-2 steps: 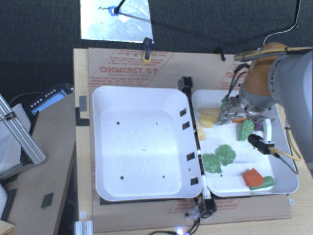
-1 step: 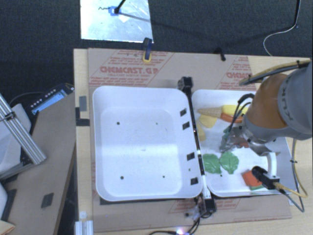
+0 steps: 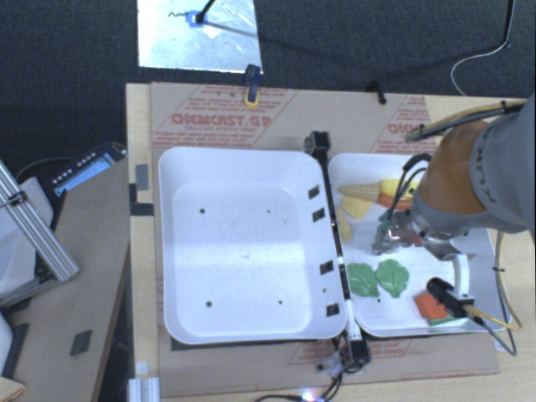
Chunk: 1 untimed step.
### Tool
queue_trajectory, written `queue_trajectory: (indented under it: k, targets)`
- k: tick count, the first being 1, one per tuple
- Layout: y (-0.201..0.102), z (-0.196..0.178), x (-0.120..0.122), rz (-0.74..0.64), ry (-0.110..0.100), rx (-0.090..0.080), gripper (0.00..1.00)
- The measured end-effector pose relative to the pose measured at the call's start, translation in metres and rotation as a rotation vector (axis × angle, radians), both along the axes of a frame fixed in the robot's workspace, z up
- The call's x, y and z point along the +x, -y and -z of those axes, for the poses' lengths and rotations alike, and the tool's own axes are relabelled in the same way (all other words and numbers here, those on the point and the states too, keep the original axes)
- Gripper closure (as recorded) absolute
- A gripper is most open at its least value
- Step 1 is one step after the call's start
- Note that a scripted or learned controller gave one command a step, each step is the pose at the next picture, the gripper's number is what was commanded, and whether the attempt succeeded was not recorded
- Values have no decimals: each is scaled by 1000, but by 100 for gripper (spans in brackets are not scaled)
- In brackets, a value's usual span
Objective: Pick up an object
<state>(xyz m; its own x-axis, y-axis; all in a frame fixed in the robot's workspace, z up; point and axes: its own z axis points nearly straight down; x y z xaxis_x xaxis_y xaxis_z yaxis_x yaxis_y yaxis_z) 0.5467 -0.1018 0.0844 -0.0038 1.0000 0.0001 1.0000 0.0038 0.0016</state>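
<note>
Two-finger metal gripper low in right shallow white bin, above two green leaf-shaped pieces; jaws' state indiscernible.

You could not tell how the gripper stood, its tip too small and blurred. The arm ran off the right edge and hid much of the right bin.

Red "CHEMCAST GP" print on brown board; partly repeated at right
</note>
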Motion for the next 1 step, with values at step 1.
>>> queue_trajectory:
  k: [1]
  targets:
    - [11, 0, 21, 0, 2, -1, 100]
